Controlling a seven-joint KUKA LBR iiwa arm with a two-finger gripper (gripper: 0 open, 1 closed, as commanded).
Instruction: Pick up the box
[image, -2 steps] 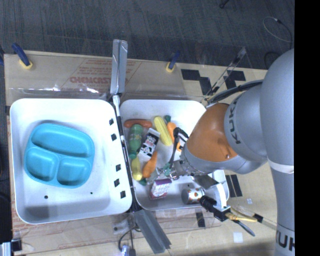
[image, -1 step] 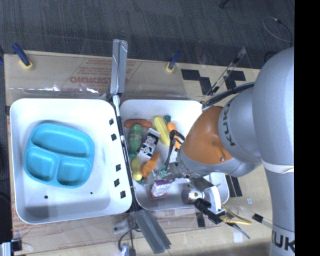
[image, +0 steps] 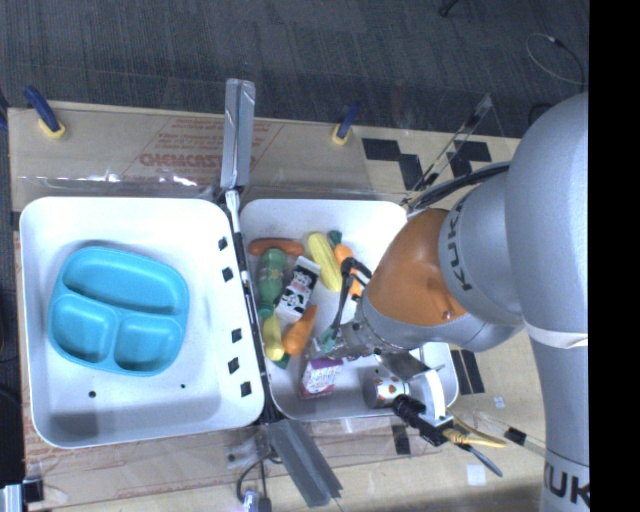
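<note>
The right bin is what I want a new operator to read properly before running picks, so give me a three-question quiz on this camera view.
1. True or false: the blue divided tray lies in the left bin.
2. Which lies nearest the right bin's front wall? A) yellow corn cob B) purple-and-white box C) small cow-print carton
3. Fill in: the band above the arm's wrist is coloured ____.

Key: 1 true; 2 B; 3 orange.
</note>
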